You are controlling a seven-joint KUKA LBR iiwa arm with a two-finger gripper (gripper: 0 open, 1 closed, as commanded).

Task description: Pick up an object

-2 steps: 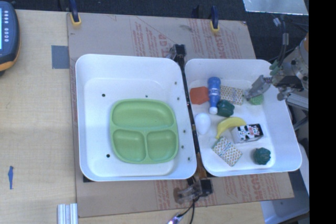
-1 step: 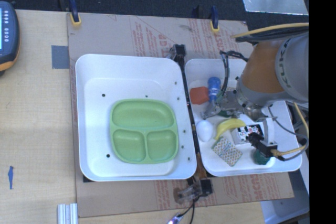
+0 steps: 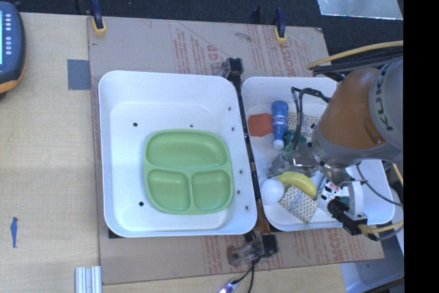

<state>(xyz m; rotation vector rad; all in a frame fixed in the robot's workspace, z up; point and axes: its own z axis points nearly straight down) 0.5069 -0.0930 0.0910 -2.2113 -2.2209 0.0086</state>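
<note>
A: Camera view puts the hand low in the right bin, but I cannot tell its state; the arm covers it. A banana lies just beneath, a white ball beside that, a blue bottle and red block beyond.

B: Risk?

A: Crowding; closing could nudge the banana or catch two things. Letters on the arm's grey housing are partly readable, likely KUKA; the cardboard's red print is illegible.

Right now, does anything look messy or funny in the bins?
Nothing looks spilled or broken. The right bin is just cluttered: a banana, white ball, blue bottle and red block crowd together. The green tray sits neatly in the left bin.
</note>
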